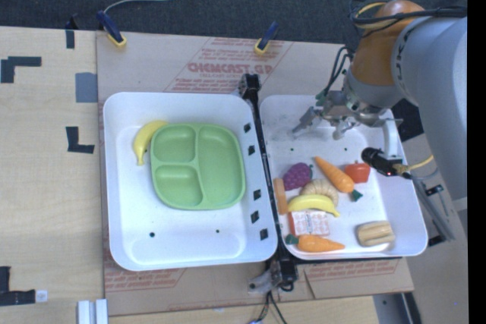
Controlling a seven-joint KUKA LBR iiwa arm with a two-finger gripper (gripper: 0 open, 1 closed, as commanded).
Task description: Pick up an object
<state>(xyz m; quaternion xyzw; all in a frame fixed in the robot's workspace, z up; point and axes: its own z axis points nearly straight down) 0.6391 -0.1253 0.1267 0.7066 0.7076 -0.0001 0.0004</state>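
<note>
My gripper [323, 125] hangs over the far part of the right bin [288, 114], its two fingers spread apart with nothing between them. Toy food lies in the near half of that bin: purple grapes [298, 175], a carrot [334, 173], a red tomato [357, 172], a yellow banana [313, 203], a red-and-white packet [310, 223], a second carrot [319, 243] and a bread roll [374, 233]. The gripper stands above and behind the grapes and carrot, apart from them.
The left bin [129, 239] bears a green divided plate [199, 165] and a yellow banana [143, 139] at the plate's far left. A black divider [258, 163] runs between the bins. The arm's grey body [425, 87] fills the right side.
</note>
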